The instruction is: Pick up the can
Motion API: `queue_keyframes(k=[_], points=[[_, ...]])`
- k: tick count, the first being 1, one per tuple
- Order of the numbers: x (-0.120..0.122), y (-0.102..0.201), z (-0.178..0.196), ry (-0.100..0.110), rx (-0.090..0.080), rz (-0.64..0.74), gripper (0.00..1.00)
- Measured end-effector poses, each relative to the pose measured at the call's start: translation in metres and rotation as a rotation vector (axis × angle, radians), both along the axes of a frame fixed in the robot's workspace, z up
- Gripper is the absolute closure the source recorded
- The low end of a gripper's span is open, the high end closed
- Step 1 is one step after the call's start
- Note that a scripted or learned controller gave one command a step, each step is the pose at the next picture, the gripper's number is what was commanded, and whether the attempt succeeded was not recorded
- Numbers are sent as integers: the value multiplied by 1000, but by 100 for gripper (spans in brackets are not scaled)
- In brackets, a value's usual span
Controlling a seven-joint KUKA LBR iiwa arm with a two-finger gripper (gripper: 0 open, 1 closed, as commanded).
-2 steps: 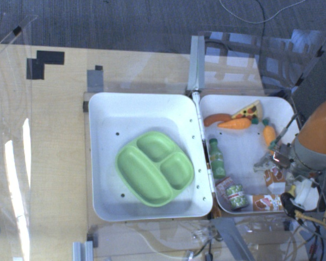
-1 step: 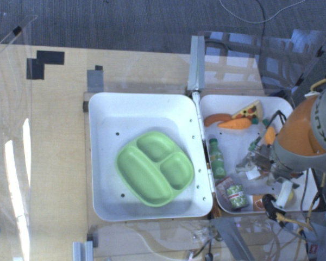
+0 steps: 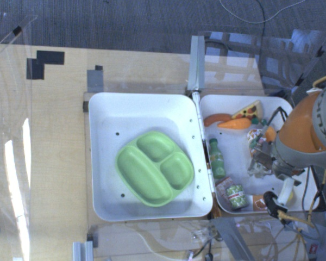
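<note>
While the gripper [image 3: 259, 165] hangs low in the right bin [image 3: 224, 105], its grasp state cannot be determined. The can [image 3: 236, 196] lies near that bin's front edge, beside a green bottle [image 3: 216, 159].

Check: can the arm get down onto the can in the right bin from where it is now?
Probably yes. The can lies on its side near the front of the right bin, top exposed, nothing stacked on it. The green bottle sits close behind it, and the arm hangs just to the can's right.
</note>
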State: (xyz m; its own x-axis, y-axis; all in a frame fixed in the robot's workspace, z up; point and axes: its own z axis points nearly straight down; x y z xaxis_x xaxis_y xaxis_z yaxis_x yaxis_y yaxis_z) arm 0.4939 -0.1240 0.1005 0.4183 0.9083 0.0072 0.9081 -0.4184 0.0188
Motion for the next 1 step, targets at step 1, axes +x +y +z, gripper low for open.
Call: queue_keyframes(k=[1], points=[[0, 0, 0, 0, 0, 0, 0]])
